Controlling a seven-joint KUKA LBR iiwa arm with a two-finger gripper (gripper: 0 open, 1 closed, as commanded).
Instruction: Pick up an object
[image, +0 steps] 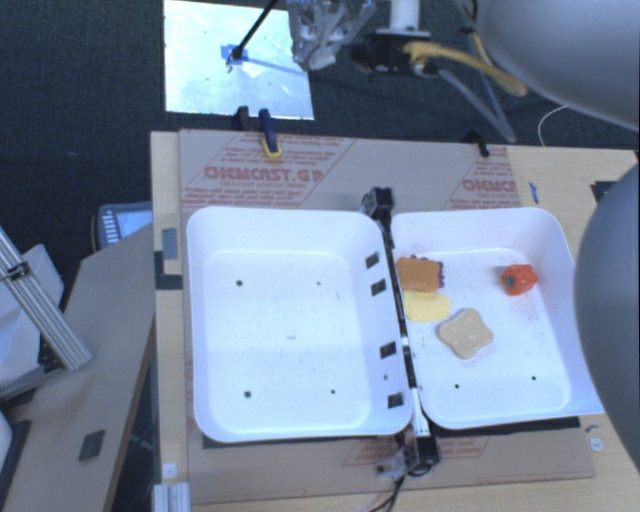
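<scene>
The right bin (545, 395) holds several small items. An orange-brown piece with a purple edge (420, 273) lies by the divider, with a flat yellow piece (428, 307) just in front of it. A beige bread slice (465, 333) sits nearer the front, and a red-orange pepper (518, 279) lies further right. The left bin (290, 330) has only its bare white floor. My gripper (322, 35) is at the top edge of the view, high up beyond the back of the bench, far from every item and blurred. Nothing shows in it.
The grey arm body (612, 330) covers the right bin's right edge. A shiny metal plate (235, 60) lies beyond the bench at back left. A yellow clamp (270, 140) grips the board's back edge. An aluminium rail (40, 310) leans at far left.
</scene>
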